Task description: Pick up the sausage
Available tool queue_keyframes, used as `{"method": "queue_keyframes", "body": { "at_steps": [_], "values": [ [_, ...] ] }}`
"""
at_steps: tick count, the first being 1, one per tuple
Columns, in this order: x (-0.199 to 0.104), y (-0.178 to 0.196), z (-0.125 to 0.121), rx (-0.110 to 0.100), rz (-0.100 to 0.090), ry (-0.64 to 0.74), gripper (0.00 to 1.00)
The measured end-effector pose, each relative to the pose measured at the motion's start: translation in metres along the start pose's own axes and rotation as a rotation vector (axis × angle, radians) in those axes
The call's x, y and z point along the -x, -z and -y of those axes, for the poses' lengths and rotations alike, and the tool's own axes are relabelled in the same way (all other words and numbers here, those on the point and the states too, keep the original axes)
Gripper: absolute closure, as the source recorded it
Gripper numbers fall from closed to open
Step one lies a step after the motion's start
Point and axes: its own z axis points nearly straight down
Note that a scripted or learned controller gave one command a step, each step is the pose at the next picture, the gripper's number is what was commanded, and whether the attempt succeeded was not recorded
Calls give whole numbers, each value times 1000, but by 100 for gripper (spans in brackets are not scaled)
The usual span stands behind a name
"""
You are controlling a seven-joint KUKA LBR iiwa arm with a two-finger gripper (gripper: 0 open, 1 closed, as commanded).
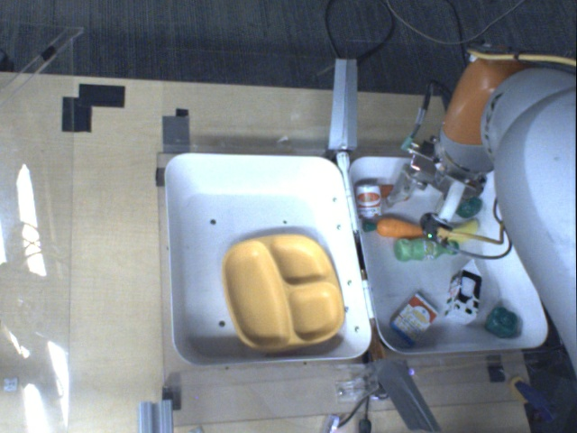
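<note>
As the grey arm [541,152] with its orange band reaches in from the right, its gripper [435,186] hangs over the far part of the right-hand bin [455,332], and from where I stand I cannot tell whether it is apart or together. The sausage [399,228] (the orange, elongated piece, as best I can make out) lies flat on the floor of that bin, close to its left wall. It is just on the near side of the gripper and runs roughly across the bin. Just behind its left end stands a small can [367,197] with a red label, hard by the wall next to the other bin. On the sausage's near side, just beside it and almost parallel, lies a green bottle [422,249]. Further toward the near edge sit a black-and-white cow figure [464,296] and a small carton [415,315] with red and white printing. A teal lump [502,321] sits in the near right corner. Another teal piece [470,207] shows just beside the gripper, on its right. The left bin [189,242] holds a yellow divided tray [281,289] with three compartments, resting toward the near side. Both bins sit side by side on the pale worktop [90,287].
</note>
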Motion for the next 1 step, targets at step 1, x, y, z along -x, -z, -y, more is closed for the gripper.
{"method": "queue_keyframes", "body": {
  "at_steps": [1],
  "values": [
    [-16,-5,7,15,2,-23,0]
  ]
}}
